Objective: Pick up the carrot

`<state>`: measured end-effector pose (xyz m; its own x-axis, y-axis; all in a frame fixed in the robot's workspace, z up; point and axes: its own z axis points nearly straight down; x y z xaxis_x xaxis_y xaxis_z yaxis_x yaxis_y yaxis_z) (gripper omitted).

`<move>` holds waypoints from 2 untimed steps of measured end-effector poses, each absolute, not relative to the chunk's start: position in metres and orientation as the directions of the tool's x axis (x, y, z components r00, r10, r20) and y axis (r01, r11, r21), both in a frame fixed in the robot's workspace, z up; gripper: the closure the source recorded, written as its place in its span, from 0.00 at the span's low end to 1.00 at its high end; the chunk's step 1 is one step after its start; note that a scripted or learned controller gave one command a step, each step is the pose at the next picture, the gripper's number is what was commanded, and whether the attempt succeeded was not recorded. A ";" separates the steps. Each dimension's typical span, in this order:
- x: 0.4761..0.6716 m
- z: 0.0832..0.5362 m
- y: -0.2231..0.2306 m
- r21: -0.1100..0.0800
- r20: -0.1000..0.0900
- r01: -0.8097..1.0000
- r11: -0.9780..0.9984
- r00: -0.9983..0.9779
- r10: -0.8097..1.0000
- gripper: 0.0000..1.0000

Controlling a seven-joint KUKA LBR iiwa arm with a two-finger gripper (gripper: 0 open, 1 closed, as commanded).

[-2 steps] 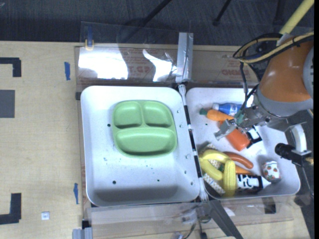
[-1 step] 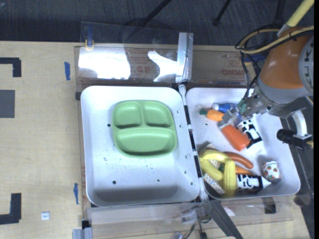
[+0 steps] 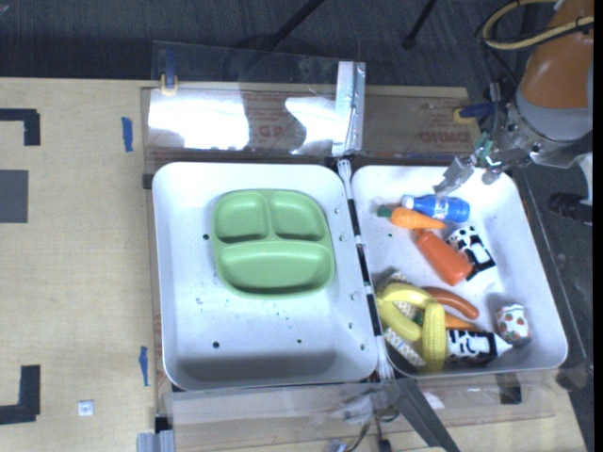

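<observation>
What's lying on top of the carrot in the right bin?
The blue bottle lies partly across the carrot, covering its right end. The green top end, at left, shows. An orange bottle sits just below them. Whether that one touches the carrot is unclear.

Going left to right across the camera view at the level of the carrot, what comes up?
Green divided plate in the left bin → carrot → blue bottle → claw, slightly higher up.
</observation>
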<state>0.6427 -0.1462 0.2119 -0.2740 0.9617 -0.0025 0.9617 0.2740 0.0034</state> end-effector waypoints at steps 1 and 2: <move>0.610 0.119 -0.099 0.002 -0.001 0.865 0.501 -0.501 0.865 0.00; 0.611 0.130 -0.100 0.006 -0.004 0.867 0.498 -0.498 0.867 1.00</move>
<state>0.6111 -0.1003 0.1304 -0.4981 0.8671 -0.0037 0.8671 0.4981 0.0063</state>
